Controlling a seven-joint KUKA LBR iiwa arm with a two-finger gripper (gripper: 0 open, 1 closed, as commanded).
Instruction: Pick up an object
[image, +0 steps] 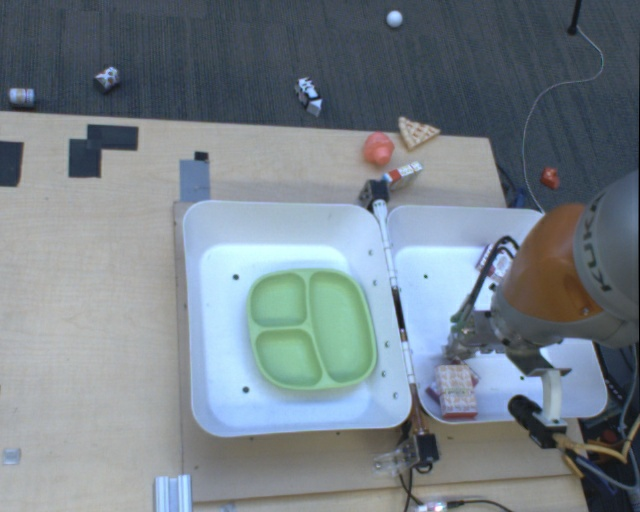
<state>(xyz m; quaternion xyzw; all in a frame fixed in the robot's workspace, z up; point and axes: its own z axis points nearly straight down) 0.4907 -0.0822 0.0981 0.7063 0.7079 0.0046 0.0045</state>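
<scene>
Orange at the wrist, grey above: the arm (560, 280), reaching in from the right over the right bin (430, 245). At its tip, the gripper (465, 347), low over the near left corner of that bin. Open or closed: cannot tell from this slant, with the wrist in the way. Just below it on the bin floor, near the front wall, a small box (456, 391), pink and white with a red edge. Appears to lie flat, not lifted; touching the gripper or merely under it, cannot tell.

Judging by that: approach made, pick not yet done. Left to do: closing on the box, then lifting it clear of the bin. Nothing to confirm a hold.

In the left bin (200, 300), a green plate (310, 328) with three compartments, well apart from the gripper.

Beneath both bins, a pale wooden bench (90, 330), with black tape patches (100, 148) toward the far left. Behind the bins, near the bench's far edge, a red ball (378, 148), a wedge (418, 132) like a pizza slice, and a marker (405, 173). Beyond the bench, dark carpet (230, 50), with a white ball (394, 18) and a few small scattered bits too small to name. At far right, a thin cable (560, 85) looping across the carpet.
</scene>
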